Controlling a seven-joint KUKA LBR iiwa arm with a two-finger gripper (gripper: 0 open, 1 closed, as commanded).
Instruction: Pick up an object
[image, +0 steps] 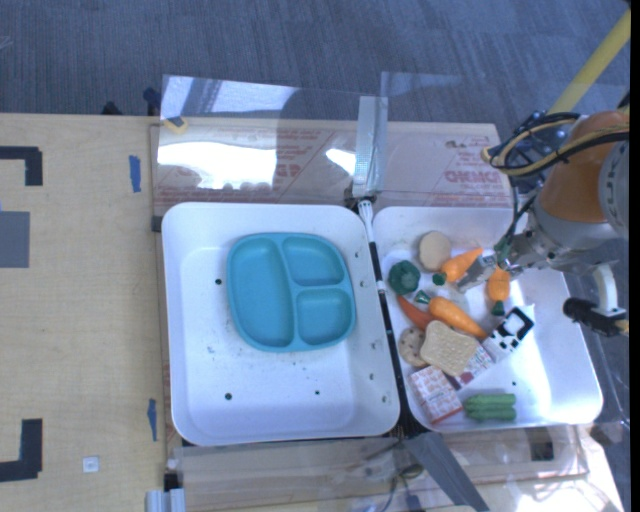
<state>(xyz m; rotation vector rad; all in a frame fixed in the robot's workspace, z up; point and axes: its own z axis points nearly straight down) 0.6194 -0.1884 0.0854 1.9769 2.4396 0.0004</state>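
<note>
Bench is light wood, two white bins side by side on it. Left bin holds a blue divided plate, three compartments, sitting a bit toward the back. Clear plastic sheet stands behind the bins.

Right bin carries all the small stuff, clustered in its left and middle part. Arm comes in from the right, orange band visible, cables looped on top. Gripper sits low over the back of the pile, among the orange pieces. Can't tell if its fingers are spread or pressed together; the tip is too cluttered from this angle, and nothing visibly sits between them.

Pile, biggest down: tan cracker in the middle, long carrot just behind it and touching, red-and-white packet toward the front, green pickle-like piece beside the packet at the front. Beige round bun at the back, dark green round item near the divider. Small orange piece right by the gripper, black-and-white block right of the carrot.
</note>
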